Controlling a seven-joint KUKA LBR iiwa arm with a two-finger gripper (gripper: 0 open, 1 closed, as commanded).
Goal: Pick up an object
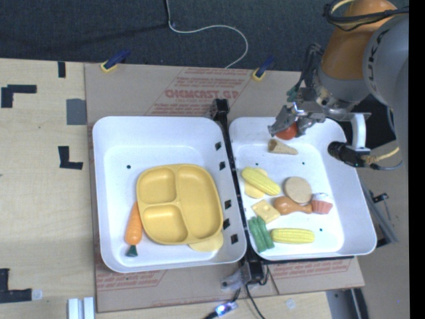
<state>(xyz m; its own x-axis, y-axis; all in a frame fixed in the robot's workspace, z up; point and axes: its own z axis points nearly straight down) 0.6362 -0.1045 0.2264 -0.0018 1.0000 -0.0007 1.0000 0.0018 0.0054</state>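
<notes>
Near the upper right of the frame, our gripper grasps a small red toy, which we judge light, stiff and best pinched across its middle.

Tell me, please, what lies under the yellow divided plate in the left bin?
A pale yellow flat piece pokes out beneath the yellow divided plate at its near right edge; the rest of it is covered.

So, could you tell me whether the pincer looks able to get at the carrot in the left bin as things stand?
Probably yes. The carrot lies uncovered beside the yellow tray, close to the left bin's wall. The pincer is above the right bin, and that wall may crowd the grasp.
</notes>
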